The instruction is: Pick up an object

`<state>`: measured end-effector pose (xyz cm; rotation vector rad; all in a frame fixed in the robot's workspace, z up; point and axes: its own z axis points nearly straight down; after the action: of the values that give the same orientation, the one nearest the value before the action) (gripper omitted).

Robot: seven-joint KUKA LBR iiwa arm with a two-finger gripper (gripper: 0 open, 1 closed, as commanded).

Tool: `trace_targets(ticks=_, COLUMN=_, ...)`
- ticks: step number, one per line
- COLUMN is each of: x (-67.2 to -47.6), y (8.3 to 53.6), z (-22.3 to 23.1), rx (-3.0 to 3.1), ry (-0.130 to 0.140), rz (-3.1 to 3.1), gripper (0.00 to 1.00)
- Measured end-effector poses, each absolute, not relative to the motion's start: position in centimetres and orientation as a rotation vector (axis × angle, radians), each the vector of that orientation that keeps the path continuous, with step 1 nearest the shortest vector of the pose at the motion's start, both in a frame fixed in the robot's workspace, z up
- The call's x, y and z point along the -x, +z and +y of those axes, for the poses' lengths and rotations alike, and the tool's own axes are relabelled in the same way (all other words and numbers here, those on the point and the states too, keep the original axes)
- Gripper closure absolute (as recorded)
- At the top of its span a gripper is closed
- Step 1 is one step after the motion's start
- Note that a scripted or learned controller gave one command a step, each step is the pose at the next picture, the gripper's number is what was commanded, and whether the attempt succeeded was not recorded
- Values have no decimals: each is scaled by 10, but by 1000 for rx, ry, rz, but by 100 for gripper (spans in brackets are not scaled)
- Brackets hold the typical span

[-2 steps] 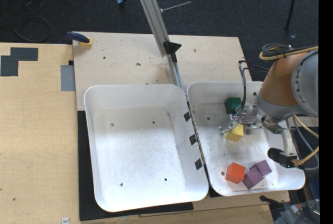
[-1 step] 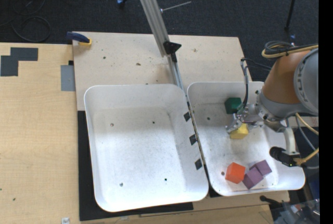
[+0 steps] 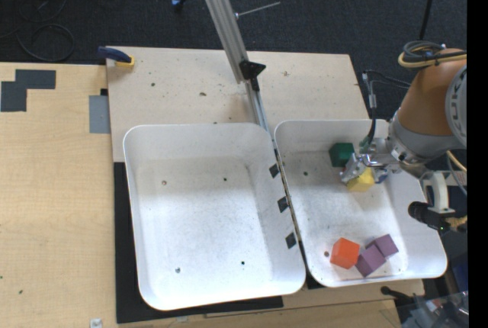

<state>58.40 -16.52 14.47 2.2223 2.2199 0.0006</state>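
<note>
A: Item one, the yellow block [image 3: 361, 180]?
B: Upper middle of the right bin [image 3: 320, 242], centre right of the frame. Small and blocky, no clear long axis; one corner points toward the lower left.
A: Gripper [image 3: 364, 166]?
B: Directly over the yellow block, reaching in from the right edge under the orange band. Its metal tips sit on either side of the block's top, narrowly parted, and the block appears pinched between them.
A: Neighbouring items?
B: Green block [image 3: 341, 154], just up and left of the yellow one, close to touching the gripper's left side. Orange block [image 3: 345, 252] near the bin's lower edge. Two purple blocks beside it: one [image 3: 370, 261] just right of the orange, the other [image 3: 386, 246] touching it on the upper right.
A: Obstructions?
B: Only the green block crowds the gripper. The lower three lie well apart from it.
A: Other stock?
B: Left bin [image 3: 145, 166], white, speckled. A slanted metal rail [image 3: 225, 25] runs from the top centre down to the seam between bins. A blue and yellow clamp [image 3: 116, 56] at the upper left of the bench.
</note>
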Motion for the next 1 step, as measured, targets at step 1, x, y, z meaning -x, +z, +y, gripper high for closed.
trace_targets(ticks=1, x=-591, y=201, z=-174, rx=-2220, ry=2, rz=2219, gripper=100)
